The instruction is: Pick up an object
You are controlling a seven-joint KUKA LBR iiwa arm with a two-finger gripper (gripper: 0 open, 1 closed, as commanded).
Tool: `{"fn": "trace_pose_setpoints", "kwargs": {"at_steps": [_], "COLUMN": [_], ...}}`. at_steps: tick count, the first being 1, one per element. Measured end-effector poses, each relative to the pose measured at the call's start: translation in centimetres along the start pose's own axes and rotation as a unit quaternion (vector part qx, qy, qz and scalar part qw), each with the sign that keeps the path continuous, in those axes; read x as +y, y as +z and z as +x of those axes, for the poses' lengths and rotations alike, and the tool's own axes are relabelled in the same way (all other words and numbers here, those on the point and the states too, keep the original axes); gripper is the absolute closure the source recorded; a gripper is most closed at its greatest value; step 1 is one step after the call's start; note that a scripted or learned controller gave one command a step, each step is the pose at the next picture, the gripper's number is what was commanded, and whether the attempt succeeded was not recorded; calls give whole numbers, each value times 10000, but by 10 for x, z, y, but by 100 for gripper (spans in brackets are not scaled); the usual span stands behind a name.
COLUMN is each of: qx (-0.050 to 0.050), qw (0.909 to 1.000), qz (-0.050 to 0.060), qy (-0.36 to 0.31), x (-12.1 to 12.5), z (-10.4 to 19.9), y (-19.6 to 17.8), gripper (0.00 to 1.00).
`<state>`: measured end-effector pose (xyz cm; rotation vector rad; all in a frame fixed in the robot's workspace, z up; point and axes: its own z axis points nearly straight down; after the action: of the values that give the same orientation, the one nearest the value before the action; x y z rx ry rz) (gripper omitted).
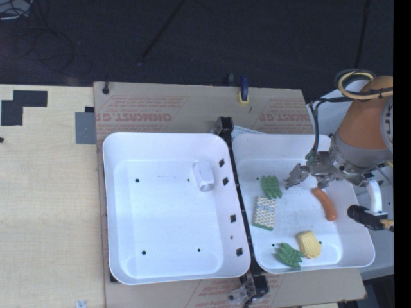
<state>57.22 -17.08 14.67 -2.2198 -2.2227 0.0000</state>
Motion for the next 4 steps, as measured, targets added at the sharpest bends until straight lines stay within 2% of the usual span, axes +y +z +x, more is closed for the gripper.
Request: {"fn": "trace_pose_setpoints", "kwargs": {"at_steps": [1,2,3,4], "qx": [-15,-10,-4,-10], "qw": [10000,10000,10000,10000], "qz": [-44,-54,6,-16], "qy": [-10,-8,11,22], "x": [76,63,0,-80], "z": [1,24,1,-26], "y": [-73,-203,-292,-388], "gripper": [0,0,0,0]}}
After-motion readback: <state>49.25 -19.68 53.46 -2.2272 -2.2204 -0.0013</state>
